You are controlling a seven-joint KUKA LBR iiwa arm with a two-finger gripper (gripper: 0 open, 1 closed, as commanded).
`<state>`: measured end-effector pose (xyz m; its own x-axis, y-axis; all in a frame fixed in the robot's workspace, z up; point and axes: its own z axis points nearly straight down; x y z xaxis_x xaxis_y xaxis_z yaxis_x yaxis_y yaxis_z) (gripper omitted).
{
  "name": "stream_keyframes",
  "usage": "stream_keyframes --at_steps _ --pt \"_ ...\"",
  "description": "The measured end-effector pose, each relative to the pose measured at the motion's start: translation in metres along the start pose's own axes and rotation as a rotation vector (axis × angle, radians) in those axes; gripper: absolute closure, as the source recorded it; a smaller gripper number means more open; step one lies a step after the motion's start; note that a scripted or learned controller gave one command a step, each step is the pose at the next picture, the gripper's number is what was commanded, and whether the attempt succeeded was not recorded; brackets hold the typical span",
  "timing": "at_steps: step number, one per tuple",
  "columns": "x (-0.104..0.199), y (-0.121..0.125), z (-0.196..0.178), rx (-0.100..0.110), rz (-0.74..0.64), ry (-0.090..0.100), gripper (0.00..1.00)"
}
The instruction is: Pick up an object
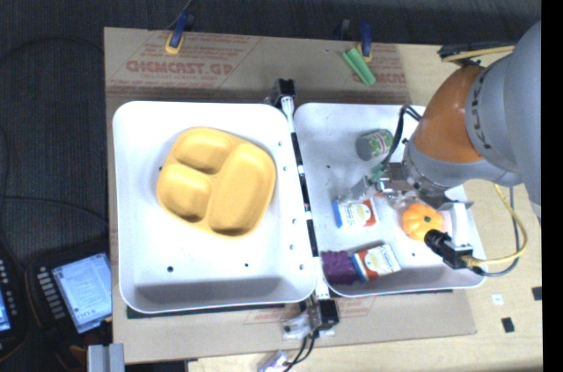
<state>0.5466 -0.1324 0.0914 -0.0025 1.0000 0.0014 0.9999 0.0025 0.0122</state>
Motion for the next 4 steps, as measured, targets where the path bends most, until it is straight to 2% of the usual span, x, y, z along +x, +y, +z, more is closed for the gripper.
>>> stream_keyframes --at_steps 1,2,3,4 --pt "-0.003 0.004 -0.014 -0.015 0.001 -0.009 1.00" --pt "-0.002 0.003 -0.013 -0.013 0.001 -0.008 0.00" --pt "-0.002 0.004 -0.024 -0.014 0.001 -0.006 1.00" --pt "-0.002 0.004 -0.024 -0.014 0.001 -0.006 0.00"
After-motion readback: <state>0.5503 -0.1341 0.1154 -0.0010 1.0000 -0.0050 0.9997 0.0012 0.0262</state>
